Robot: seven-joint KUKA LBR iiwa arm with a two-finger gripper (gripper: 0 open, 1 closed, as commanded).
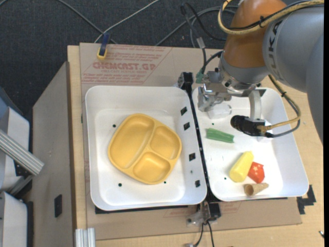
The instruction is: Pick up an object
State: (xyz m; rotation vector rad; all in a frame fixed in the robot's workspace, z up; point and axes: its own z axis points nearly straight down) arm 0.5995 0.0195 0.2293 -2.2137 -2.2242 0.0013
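Over the right bin (pixel 288 189), the gripper (pixel 212 101) hangs, its state unclear; it should drop squarely over the green piece (pixel 220 135) before closing.

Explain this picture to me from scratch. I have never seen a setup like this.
One camera looks down at a slant on a bench with two shallow white bins. The big grey arm with the orange band is a robot reaching in from the right; its gripper hangs over the right-hand white bin. Nothing visible is held. That bin holds a green stick-shaped piece, a yellow rounded block, a small red piece and a tan cone-shaped piece. The left-hand white bin holds a yellow divided plastic tray. The job is picking up an object.
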